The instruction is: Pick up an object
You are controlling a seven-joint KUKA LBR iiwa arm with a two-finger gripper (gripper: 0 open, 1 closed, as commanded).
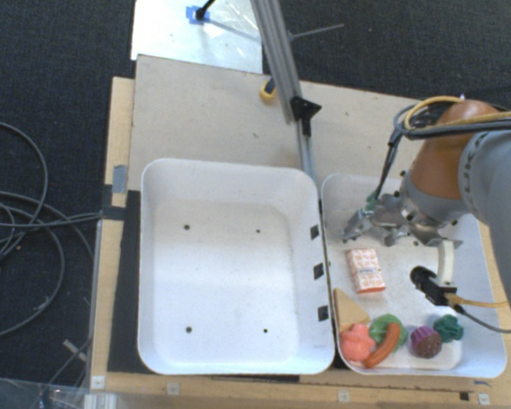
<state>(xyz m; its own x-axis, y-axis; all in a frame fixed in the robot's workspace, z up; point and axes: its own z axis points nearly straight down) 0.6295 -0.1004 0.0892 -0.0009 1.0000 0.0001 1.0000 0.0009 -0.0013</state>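
Observation:
My gripper (pixel 373 226) hangs low over the upper left part of the right bin (pixel 491 296), reaching in from the right. Just below it lies a small pink and white box (pixel 366 270), apart from the gripper. Further toward the front of that bin sit a tan wedge (pixel 348 303), a red-orange tomato (pixel 356 342), a green leafy piece (pixel 388 324), an orange-red carrot (pixel 385 344), a purple round item (pixel 424 341) and a dark green item (pixel 449 327). I see nothing held in the gripper.
The left bin (pixel 154 261) stands beside the right one, its wall touching it. A grey pole (pixel 284 61) slants down from the top to the gap between the bins. Cables (pixel 18 219) lie on the floor at the left.

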